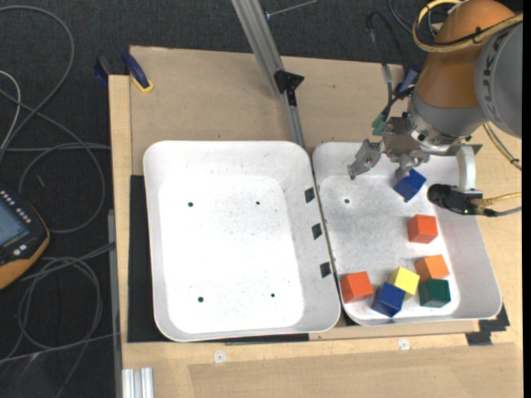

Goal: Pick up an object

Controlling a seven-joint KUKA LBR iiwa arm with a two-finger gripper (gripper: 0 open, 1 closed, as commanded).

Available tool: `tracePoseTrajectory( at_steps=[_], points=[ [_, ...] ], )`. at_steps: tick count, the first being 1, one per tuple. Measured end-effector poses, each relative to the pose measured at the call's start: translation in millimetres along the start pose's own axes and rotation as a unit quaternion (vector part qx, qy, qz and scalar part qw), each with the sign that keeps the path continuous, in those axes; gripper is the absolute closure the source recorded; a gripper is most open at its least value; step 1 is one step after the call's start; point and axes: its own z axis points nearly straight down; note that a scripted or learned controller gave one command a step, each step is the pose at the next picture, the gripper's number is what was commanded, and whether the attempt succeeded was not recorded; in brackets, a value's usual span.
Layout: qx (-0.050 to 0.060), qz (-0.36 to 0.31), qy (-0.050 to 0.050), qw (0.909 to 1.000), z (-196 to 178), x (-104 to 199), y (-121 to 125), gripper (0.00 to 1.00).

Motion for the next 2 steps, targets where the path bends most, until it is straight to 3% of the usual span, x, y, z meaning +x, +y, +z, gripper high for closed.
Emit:
tracePoseTrajectory(
  at_steps=[2],
  points=[
    [0.000, 0.000, 0.000, 1.0000, 108.6, -7.5, -6.7, 0.00]
  ],
)
